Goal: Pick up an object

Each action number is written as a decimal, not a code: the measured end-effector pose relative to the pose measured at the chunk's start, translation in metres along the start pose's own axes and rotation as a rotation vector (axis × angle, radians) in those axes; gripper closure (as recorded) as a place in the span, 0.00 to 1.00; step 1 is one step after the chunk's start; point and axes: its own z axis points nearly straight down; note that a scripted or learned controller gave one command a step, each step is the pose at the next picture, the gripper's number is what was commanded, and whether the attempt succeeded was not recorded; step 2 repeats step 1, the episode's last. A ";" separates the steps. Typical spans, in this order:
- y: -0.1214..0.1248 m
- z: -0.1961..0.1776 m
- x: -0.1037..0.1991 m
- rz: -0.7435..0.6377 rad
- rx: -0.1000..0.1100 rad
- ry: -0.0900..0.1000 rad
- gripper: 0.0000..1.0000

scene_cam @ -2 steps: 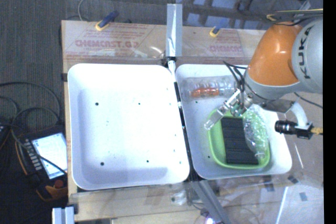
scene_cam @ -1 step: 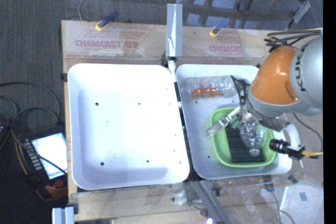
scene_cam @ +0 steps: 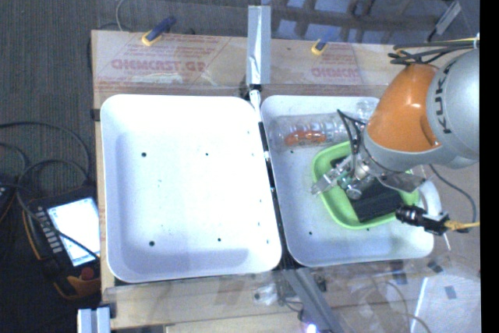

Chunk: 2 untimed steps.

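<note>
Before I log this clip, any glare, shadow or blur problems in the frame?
Camera view: soft overall, even light; the left bin carries a faint shadow along its near wall; the clear bottle blends into the right bin; the arm hides part of the green tray.

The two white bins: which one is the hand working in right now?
The right bin. The hand sits over a green dish there, beside a clear plastic bottle; the left bin lies apart from the arm.
</note>
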 end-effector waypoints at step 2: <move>0.093 -0.145 -0.008 0.082 0.032 -0.017 1.00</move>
